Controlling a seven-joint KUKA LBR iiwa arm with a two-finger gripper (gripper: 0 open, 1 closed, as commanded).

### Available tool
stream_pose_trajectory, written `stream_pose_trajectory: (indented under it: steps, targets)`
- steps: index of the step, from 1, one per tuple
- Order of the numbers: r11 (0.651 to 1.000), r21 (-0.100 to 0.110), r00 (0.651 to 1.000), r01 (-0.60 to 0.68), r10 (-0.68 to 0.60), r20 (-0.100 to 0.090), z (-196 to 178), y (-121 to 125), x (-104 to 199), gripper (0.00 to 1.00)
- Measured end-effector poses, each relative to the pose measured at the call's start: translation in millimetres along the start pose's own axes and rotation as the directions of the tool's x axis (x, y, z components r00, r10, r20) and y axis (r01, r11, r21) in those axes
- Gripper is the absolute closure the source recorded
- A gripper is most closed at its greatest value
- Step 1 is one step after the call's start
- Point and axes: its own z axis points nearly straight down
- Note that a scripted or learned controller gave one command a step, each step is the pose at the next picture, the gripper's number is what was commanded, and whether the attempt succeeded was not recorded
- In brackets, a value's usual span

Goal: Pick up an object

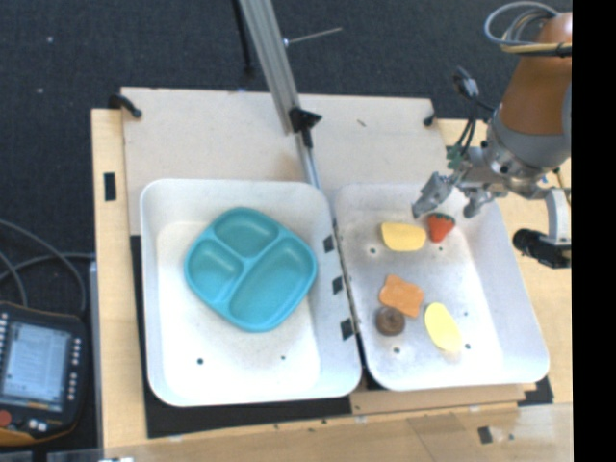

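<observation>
Camera view looks down on a tan bench point(115, 287) with 2 white bins. Left bin point(164, 354) holds a teal divided plate point(252, 268). Right bin point(510, 335) has a yellow block point(402, 237), orange piece point(402, 295), yellow oval point(442, 326), brown disc point(390, 321) and a small red object point(441, 227). Gripper point(450, 198) hovers right above the red one, fingers spread, pinching nothing.
</observation>
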Motion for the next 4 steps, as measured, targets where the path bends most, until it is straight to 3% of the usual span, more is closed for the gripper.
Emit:
stream_pose_trajectory:
  steps: [1,4]
  targets:
    - [1.0,0.0,1.0,0.0,0.0,0.0,0.0,0.0,0.0,0.0]
    - [1.0,0.006,1.0,-0.004,0.004,0.001,147.4,5.0,-6.9,0.0]
